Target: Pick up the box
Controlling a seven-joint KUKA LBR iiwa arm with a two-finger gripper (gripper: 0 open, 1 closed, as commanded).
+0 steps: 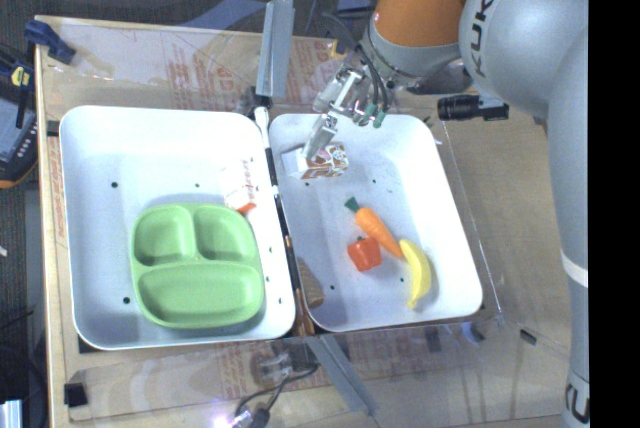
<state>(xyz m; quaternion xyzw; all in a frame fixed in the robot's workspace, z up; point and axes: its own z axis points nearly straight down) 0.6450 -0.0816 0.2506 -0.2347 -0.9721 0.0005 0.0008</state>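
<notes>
- Arm (pixel 520 26): grey, smooth-cased, with an orange band above the wrist; it reaches in from the right and ends over the far-left corner of the right bin.
- Gripper (pixel 322 141): two thin metal fingers pointing down and to the left, tips at the top edge of the box. Whether the fingers are apart, together or clamped on the box cannot be told at this size.
- Box (pixel 326 161): small, light-coloured carton with red-brown print, flat-faced and hard-edged; it lies in the right bin near the far-left corner, close to the wall shared with the left bin.
- Right bin (pixel 455 216): shallow, white, smooth plastic with rounded corners.
- Carrot (pixel 377 227): orange, tapered, green-topped toy; well apart from the box, toward the near side.
- Red piece (pixel 365 253): small, blocky, glossy; touching or just beside the carrot.
- Banana (pixel 416 273): yellow, curved, smooth; just right of the carrot.
- Left bin (pixel 90 216): same white plastic.
- Green tray (pixel 197 266): matte, rounded, three compartments, in the left bin's near half.
- Step in hand, as judged: settling the fingers on the box. Doing it well likely means straddling two opposite flat faces, keeping clear of the bin wall, closing squarely so the light carton does not skid or twist, then lifting straight up.
</notes>
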